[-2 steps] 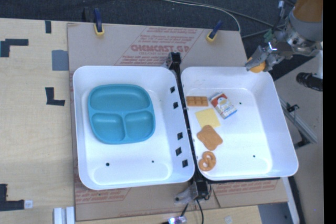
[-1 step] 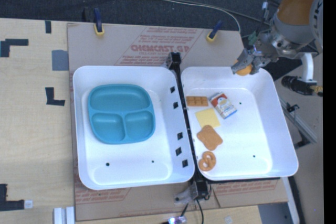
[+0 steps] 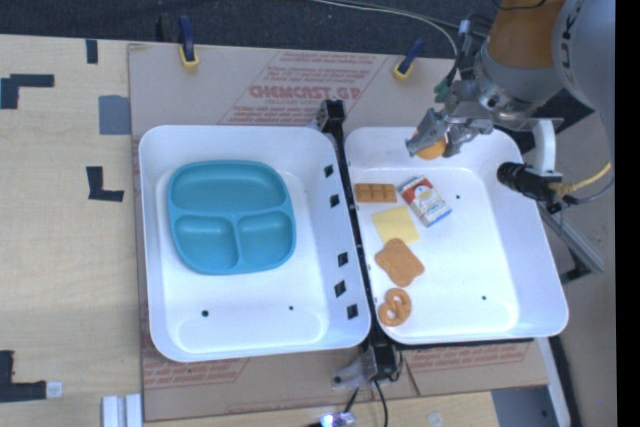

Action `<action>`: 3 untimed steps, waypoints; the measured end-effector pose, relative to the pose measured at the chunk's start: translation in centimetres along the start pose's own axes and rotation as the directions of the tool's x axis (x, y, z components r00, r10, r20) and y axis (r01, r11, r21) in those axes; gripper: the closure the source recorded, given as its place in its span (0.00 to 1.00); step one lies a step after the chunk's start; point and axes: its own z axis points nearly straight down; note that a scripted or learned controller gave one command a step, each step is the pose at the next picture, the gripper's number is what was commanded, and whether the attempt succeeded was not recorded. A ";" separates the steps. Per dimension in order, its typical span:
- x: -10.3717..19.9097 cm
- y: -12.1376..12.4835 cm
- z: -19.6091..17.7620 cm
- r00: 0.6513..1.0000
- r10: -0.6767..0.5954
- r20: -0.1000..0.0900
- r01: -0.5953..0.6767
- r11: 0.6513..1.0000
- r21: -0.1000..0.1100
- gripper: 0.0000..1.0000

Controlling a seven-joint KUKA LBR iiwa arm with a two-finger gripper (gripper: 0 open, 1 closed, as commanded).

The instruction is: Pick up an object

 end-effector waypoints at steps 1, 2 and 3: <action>5.8 -1.2 -0.5 1.000 -0.001 -0.001 0.001 1.000 -0.001 1.00; 11.9 -2.4 0.2 1.000 -0.002 0.000 0.002 1.000 0.000 1.00; 17.4 -3.6 0.0 1.000 -0.002 0.000 0.002 1.000 0.000 1.00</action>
